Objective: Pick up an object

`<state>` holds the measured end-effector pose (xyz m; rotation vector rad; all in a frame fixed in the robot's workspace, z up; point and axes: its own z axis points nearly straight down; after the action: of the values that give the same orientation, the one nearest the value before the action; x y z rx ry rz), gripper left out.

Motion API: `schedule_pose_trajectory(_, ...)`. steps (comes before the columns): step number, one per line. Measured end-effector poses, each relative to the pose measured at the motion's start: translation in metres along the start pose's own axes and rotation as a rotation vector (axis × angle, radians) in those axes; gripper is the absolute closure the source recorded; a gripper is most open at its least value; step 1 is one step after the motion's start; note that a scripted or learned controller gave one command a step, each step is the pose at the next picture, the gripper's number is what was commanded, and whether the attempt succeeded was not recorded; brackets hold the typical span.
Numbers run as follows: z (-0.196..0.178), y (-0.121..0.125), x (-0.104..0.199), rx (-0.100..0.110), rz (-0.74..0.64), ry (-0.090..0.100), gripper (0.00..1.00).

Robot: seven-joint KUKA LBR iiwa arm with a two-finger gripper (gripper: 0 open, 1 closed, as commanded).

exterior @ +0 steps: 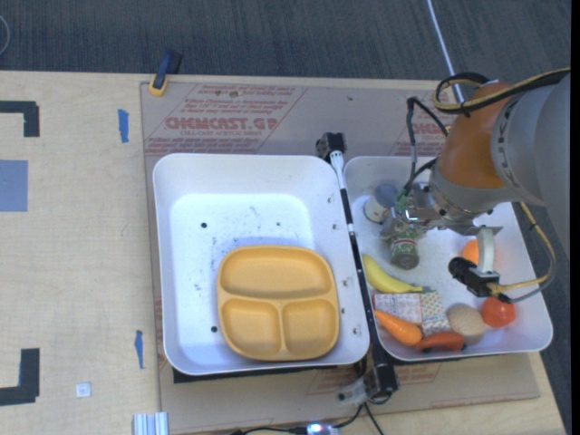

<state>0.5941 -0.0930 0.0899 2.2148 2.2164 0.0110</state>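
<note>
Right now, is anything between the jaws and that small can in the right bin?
Nothing visible does. The jaws hang just over the small can, with no object between them. The banana lies close beside the can, on its near side, and might get nudged.

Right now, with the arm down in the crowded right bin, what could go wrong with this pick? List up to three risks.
1. The end effector hangs just over a small can, with a banana close beside it; an off-centre descent could tip the can or shove the banana rather than grip anything.
2. The carrot, banana and a packet lie packed together in the right bin, so a grasp there might catch two things or slip.
</note>
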Motion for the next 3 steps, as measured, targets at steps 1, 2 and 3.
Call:
schedule_pose_trajectory(1,0.008,0.06,-0.003,0.081,-0.003,0.009,1.0)
schedule_pose_trajectory(2,0.009,0.06,-0.004,0.079,-0.003,0.006,0.0)
schedule_pose_trajectory(3,0.005,0.032,0.001,0.012,0.001,0.001,0.0)
